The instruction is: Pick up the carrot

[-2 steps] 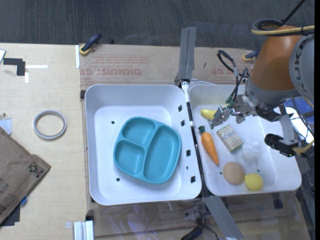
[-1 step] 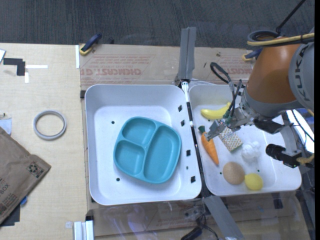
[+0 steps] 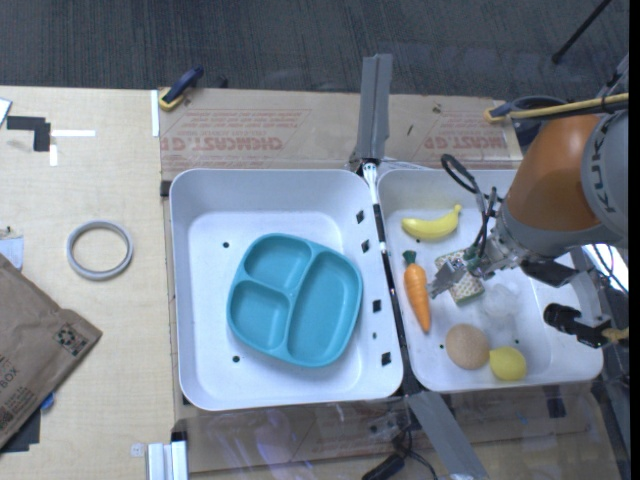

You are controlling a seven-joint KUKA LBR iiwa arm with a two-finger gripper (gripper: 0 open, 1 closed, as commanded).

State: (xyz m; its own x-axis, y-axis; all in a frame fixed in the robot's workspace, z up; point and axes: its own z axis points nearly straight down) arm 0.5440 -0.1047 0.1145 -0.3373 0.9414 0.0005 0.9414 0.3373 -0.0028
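The grey arm with its broad orange band (image 3: pixel 565 173) runs off the right edge, so its base is cut away. Its bulk covers the far right corner of the shallow white right-hand bin (image 3: pixel 520 376). The small two-finger gripper (image 3: pixel 452 280) reads as a blur of metal and speckled pad beside the orange carrot (image 3: pixel 417 293), too indistinct to tell how its tips stand. A brown cardboard sheet (image 3: pixel 35 353) is clipped by the left edge.
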